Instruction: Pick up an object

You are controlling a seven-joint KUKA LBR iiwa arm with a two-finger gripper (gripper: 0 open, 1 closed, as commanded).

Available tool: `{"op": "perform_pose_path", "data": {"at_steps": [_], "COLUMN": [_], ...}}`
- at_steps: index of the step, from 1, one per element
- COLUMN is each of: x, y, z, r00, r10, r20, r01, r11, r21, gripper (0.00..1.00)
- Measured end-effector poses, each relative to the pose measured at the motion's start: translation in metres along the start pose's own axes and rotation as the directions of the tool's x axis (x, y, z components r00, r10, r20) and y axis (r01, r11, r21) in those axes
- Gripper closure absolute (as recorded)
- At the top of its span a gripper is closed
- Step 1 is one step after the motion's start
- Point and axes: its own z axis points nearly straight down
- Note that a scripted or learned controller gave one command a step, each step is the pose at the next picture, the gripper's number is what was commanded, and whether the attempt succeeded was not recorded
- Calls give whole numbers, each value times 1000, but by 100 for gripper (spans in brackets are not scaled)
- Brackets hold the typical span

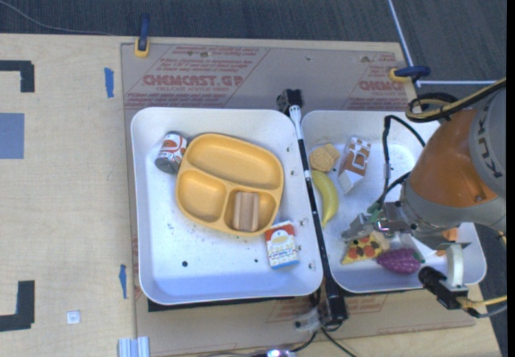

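Observation:
In the right bin [475,267] my gripper [366,227] hangs low, just above a pizza slice toy [364,249] and left of a purple bunch of grapes [398,260]. Left of it lies a yellow banana [326,194]. Toward the back of this bin are a round cracker [324,157] and a small white and orange carton [354,162]. The orange-banded wrist [451,166] hides the bin's right side.
The left bin [149,186] holds a yellow divided plate [217,174] with a brown block [245,211] in one compartment. A can [170,152] lies at the plate's back left, and a small box [281,245] at its front right. A black rod [302,162] runs between the bins.

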Motion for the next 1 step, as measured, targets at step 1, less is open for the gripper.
{"op": "perform_pose_path", "data": {"at_steps": [1], "x": [-1], "y": [2], "z": [-11], "r00": [1000], "r10": [1], "r20": [3], "r01": [-1], "r11": [1000], "r21": [-6], "gripper": [100]}}
